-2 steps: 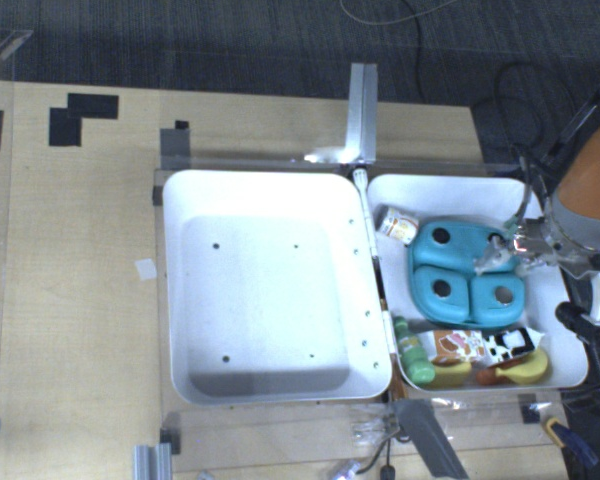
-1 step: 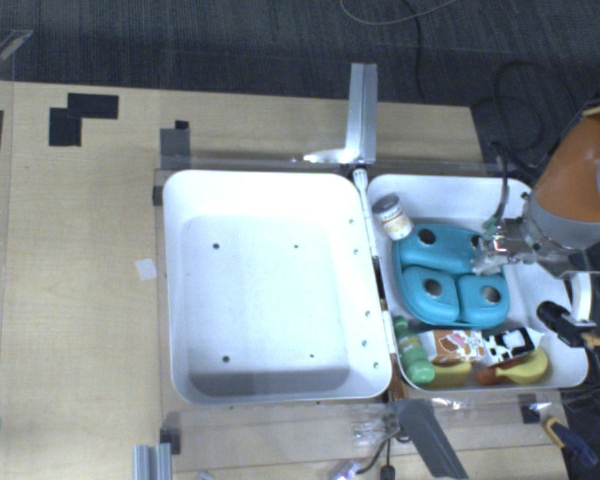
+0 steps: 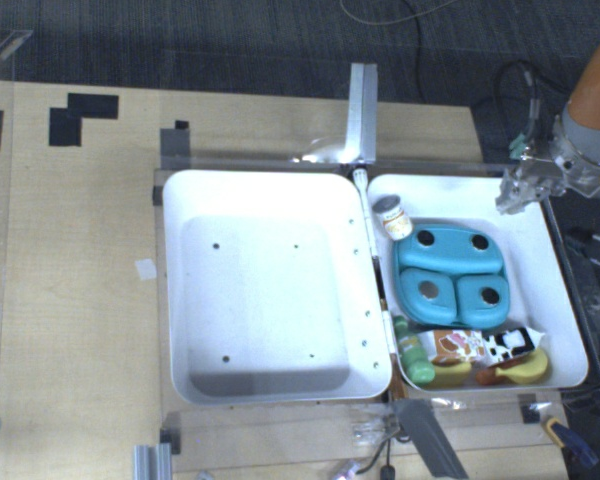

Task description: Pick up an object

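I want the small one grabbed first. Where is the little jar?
The little jar lies in the right bin, near its upper-left corner by the divider, just above-left of the blue tray.

You will find no text, brand or number that can be read here. The colourful packet (image 3: pixel 477 346) at the near edge of the right bin (image 3: pixel 563 268) carries printed graphics, and the small jar (image 3: pixel 391 217) shows a label, but both are too blurred to make out.

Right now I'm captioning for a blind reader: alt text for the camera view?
The gripper hovers at the right bin's far corner, above a blue tray, small jar and snack packets. A left bin sits beside it.
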`<state>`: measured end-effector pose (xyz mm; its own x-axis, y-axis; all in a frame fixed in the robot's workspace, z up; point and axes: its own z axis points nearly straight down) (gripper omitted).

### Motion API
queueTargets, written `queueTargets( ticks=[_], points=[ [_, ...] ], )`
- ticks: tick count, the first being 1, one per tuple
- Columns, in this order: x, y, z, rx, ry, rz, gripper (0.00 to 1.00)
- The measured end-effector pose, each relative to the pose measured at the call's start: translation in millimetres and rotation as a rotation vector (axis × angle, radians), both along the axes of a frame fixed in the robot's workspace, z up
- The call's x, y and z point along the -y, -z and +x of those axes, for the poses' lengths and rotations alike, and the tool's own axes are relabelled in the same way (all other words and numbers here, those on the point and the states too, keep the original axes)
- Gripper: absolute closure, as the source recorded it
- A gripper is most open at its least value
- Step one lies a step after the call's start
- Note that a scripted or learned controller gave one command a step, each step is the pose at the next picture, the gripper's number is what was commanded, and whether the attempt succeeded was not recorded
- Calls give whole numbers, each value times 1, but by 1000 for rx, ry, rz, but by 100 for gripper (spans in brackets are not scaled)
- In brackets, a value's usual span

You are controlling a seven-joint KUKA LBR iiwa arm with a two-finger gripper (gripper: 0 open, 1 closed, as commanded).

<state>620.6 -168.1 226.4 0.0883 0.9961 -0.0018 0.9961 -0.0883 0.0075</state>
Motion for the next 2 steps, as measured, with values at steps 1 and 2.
queueTargets(
  ticks=[1, 2],
  points=[
    [31, -47, 50, 1, 7, -1, 100],
    [21, -20, 50, -1, -206, -2, 100]
  ],
)
